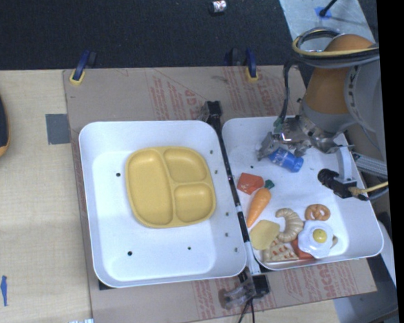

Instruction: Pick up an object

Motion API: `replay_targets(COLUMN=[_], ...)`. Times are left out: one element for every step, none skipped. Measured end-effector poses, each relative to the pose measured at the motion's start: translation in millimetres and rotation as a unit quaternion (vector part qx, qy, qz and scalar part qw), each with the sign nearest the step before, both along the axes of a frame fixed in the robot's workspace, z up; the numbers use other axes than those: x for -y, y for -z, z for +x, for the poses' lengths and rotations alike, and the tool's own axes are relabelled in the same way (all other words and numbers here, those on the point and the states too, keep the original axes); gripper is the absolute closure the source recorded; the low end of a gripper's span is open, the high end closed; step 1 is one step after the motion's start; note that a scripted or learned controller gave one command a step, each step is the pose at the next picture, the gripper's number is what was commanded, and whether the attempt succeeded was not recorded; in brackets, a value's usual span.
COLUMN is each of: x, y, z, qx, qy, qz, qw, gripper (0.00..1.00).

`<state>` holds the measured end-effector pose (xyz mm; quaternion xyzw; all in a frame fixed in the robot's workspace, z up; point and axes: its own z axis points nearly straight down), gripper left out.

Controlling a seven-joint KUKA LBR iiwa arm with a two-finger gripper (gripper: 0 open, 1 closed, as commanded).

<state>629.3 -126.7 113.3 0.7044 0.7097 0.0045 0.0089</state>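
White fried egg (319,237) at the near edge of the right bin (373,238), just beside a pretzel (317,213) and a croissant (289,220). Next to these, a waffle (281,252) and a yellow cheese slice (264,234). Farther in, a tilted orange carrot (258,203) and a red piece (250,182). In the left bin (113,267), a yellow divided tray (169,185). Farthest, a blue object (286,160) in the right bin, directly under the gripper (283,141); open or closed, impossible to tell.

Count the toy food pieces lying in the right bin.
About 7: red piece, carrot, yellow wedge, croissant, pretzel, fried egg, waffle. More may hide beneath.
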Motion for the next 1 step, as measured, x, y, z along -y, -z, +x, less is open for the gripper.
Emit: replay_targets(x=[39.3], y=[21.2], z=[28.1], qx=[-0.009], qy=[0.003], qz=[0.0021], qw=[1.0000], gripper=[0.00])
